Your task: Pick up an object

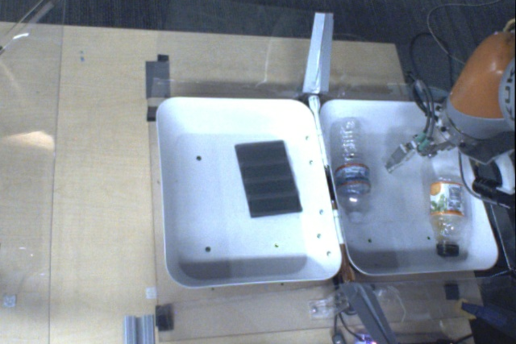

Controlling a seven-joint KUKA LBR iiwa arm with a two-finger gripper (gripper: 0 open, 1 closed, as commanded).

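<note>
Hovering over the right bin (484,258), the gripper (401,158) is being held between two bottles; grip state cannot be told. Centring above the orange-labelled bottle (446,207) is being advised before descent.

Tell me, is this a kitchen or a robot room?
Probably a robot lab or test bench, not a kitchen. A robot arm reaches over two white bins on a wooden bench, with two plastic bottles and a dark ridged block to practise on.

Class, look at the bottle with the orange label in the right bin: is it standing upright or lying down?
Lying down: the orange-label bottle rests lengthwise on the right bin's floor, dark cap toward the near edge.
</note>
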